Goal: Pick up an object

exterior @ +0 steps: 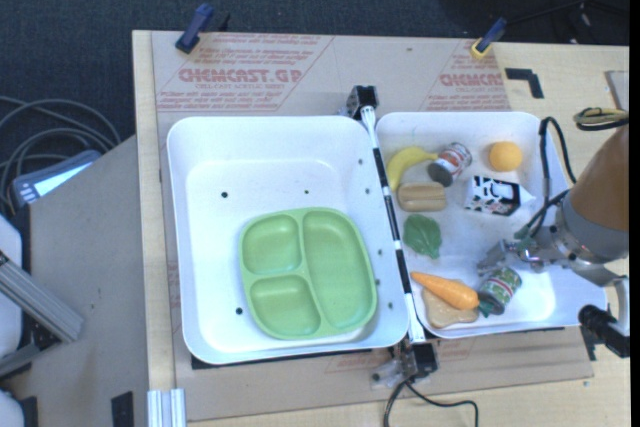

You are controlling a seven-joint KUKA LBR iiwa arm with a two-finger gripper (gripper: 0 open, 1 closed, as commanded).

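The right bin holds several small items. A yellow banana, a small can and an orange ball lie at its far end. Below them are a tan bun, a black-and-white carton and a green leaf. At the near end an orange carrot rests on a slice of toast, beside a green-labelled can. My gripper reaches in from the right, low over the bin floor just above the green-labelled can and right of the leaf.
The left bin holds a green divided plate. A black rail runs where the two bins meet. The grey arm crosses the right bin's right wall. Cables lie off the bench at left.
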